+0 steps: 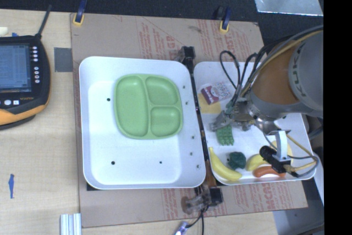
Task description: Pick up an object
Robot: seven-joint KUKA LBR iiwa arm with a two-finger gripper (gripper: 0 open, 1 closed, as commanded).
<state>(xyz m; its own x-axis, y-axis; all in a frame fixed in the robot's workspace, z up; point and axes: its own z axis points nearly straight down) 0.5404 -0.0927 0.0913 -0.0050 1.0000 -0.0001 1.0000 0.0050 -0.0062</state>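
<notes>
My gripper (227, 121) hangs low over the middle of the right bin (248, 70), just above a green studded block (224, 135). A small purple and white packet (211, 94) lies up and left of it. Along the bin's front lie a yellow banana (222, 169), a dark green lump (237, 160), a small yellow piece (255, 162) and an orange-red piece (267, 172). Nothing shows between the gripper's tips. The arm's bulky grey and orange wrist (286, 82) hides the right part of that bin.
The left bin (99, 168) holds a pale green divided plate (147, 105). A handheld control pendant (19, 80) lies on the bench at far left. Clamps (223, 19) pin the brown board at the back.
</notes>
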